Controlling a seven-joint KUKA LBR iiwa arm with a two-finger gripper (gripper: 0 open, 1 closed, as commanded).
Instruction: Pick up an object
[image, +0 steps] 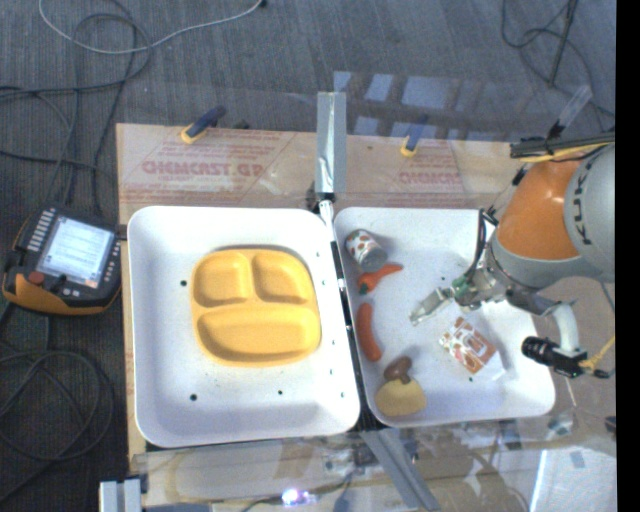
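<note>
My gripper (432, 304) hangs low over the middle of the right bin (440, 225), reaching in from the orange-banded wrist on the right. It is above bare bin floor, with nothing seen in it. Just below and to its right lies an orange-and-white snack packet (467, 347). To its left are a small printed can (362, 246), an orange carrot-like piece (381, 275) and a red sausage (369, 331). Near the bin's front edge sit a brown mushroom-like piece (399, 369) and a tan rounded lump (400, 398).
The left bin (160, 400) holds a yellow compartment tray (257, 305). A divider bar (330, 150) runs between the bins. A teach pendant (65, 260) lies off the bench at left. A black fitting (545, 351) on the arm juts over the right bin's edge.
</note>
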